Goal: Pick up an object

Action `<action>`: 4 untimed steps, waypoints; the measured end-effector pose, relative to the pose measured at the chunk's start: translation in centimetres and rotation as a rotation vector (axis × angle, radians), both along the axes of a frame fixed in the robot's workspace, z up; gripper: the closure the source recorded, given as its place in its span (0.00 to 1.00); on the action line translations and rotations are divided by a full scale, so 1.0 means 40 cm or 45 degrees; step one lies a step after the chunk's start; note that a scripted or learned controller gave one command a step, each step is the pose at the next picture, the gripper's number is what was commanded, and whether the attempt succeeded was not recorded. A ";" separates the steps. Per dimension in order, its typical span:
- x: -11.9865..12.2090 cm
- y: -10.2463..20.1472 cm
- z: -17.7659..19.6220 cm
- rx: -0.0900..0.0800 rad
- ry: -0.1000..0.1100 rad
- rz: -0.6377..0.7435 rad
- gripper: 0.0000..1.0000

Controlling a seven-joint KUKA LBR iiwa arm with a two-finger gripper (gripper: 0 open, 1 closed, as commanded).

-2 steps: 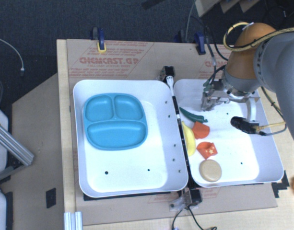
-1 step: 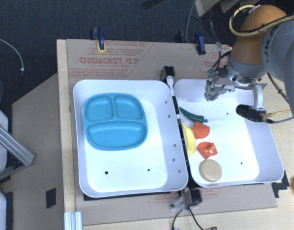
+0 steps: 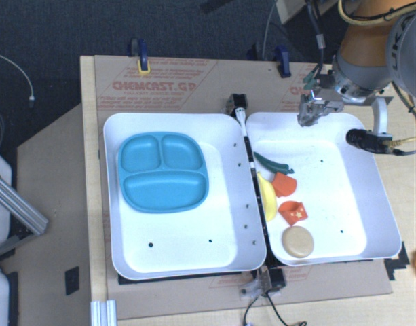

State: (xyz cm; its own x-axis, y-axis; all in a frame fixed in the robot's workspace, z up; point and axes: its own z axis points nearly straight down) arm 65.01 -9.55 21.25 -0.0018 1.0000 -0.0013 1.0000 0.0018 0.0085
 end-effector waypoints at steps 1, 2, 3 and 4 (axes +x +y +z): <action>0.002 0.003 0.109 0.000 0.003 -0.001 1.00; -0.048 0.128 0.073 0.004 0.015 0.003 1.00; -0.091 0.258 0.047 0.005 0.015 0.005 1.00; -0.170 0.387 0.063 0.005 0.014 0.005 1.00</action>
